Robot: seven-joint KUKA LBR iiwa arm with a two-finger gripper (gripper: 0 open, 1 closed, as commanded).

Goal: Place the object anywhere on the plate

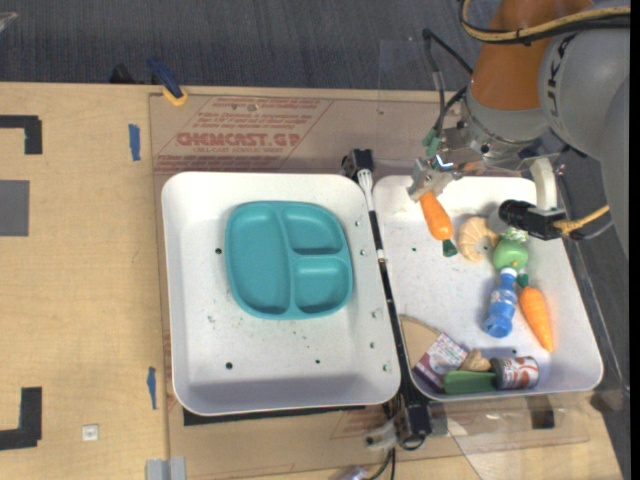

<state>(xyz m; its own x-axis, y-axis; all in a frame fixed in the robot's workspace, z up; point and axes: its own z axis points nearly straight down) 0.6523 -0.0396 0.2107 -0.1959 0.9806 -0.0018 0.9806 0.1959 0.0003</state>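
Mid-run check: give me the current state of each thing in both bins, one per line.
Gripper: over the right bin's far left corner, shut on carrot.
Carrot: hanging from the gripper, tilted.
Teal plate: in left bin, nothing on it.
Second carrot: lying in right bin.
Blue bottle: lying down.
Can: on its side.

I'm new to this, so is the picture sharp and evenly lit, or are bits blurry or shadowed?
Camera view: even, soft light; the teal plate looks crisp, glare-free; the white bins cast only faint shadows; the pincer over an orange carrot looks slightly soft.
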